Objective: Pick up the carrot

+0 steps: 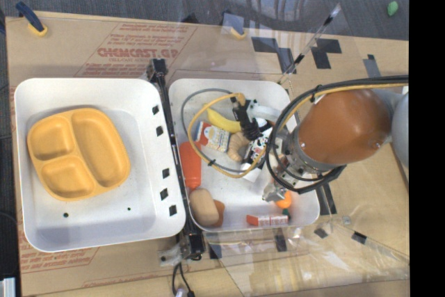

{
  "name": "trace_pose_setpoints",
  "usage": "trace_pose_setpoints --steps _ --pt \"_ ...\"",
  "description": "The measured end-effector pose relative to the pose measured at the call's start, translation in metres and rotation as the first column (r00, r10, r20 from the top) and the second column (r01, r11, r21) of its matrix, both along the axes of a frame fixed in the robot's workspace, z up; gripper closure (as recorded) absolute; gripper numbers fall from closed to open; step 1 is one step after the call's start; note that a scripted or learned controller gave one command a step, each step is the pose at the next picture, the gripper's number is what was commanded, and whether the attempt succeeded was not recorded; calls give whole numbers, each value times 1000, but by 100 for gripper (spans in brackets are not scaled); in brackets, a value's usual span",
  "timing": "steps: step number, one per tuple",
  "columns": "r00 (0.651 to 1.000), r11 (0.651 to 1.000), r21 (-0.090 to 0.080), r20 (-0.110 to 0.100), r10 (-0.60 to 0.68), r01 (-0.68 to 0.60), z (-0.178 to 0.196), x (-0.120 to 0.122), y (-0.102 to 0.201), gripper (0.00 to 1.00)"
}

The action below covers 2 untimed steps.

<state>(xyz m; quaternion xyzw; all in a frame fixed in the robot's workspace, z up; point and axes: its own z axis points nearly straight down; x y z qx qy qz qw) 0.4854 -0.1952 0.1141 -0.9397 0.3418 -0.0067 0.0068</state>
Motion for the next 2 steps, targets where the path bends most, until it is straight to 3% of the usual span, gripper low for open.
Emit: trace_pose_setpoints --steps 2 --pt "1000 1000 7 4 6 -6 18 3 5 100"
